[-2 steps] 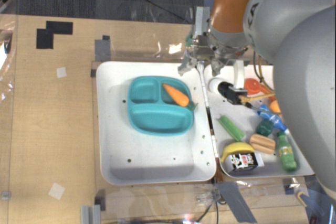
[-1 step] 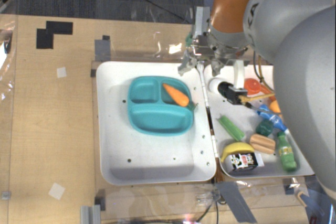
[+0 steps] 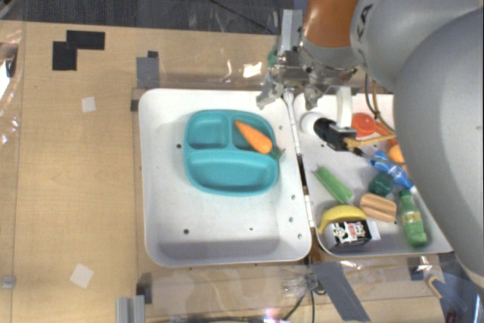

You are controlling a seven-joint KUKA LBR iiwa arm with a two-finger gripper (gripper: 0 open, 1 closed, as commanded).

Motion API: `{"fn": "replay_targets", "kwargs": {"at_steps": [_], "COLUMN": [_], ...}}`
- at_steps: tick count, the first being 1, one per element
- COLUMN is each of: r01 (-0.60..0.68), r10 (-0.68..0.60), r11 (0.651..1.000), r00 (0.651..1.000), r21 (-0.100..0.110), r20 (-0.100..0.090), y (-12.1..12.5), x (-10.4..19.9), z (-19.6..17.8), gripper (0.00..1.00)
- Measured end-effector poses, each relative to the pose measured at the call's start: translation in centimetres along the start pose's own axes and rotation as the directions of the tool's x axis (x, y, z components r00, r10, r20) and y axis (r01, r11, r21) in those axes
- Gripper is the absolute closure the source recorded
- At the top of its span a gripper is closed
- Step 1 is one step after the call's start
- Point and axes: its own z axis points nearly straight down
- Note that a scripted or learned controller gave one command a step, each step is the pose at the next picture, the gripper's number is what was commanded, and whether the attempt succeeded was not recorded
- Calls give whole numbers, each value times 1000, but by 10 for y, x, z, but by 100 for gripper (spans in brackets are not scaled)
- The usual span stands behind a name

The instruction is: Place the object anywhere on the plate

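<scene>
Already the carrot (image 3: 253,137) lies in the upper-right compartment of the teal plate (image 3: 227,178), its tip at about four o'clock near the rim. The gripper (image 3: 291,94) hangs at the plate's one o'clock, over the seam between the bins, fingers spread and holding nothing. Best lift straight up, clear of the carrot.
</scene>
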Motion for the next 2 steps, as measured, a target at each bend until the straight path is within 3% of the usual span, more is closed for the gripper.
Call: {"fn": "replay_targets", "kwargs": {"at_steps": [2], "r01": [0], "r10": [0], "r11": [1000], "r00": [1000], "r21": [0], "r20": [0], "y": [0], "x": [0], "z": [0], "gripper": [0]}}
